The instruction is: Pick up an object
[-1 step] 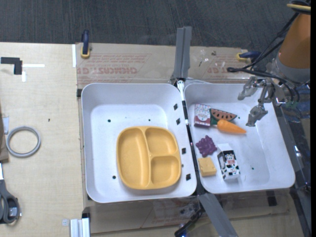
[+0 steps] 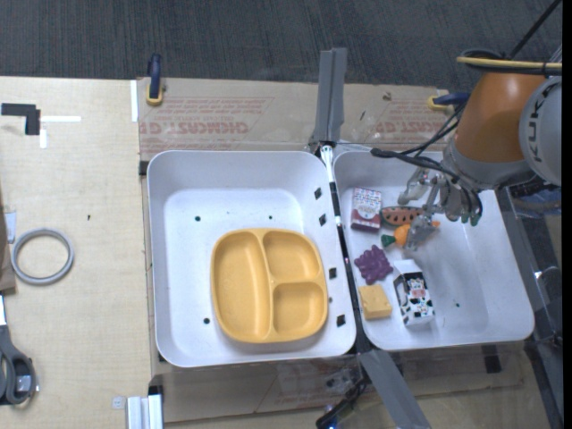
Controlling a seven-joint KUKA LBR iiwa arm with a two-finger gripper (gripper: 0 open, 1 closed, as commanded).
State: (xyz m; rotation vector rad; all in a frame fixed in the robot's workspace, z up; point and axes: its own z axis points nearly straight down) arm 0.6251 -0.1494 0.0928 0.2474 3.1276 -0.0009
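Right white bin (image 2: 500,315): five small items; orange toy carrot (image 2: 407,234) lying left-right beneath two-finger gripper (image 2: 427,211), finger spread unclear

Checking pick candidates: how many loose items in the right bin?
5. Small red box at the upper left, carrot under the gripper, purple grapes mid-left, yellow block lower left, cow-print carton beside it. The arm may hide more.
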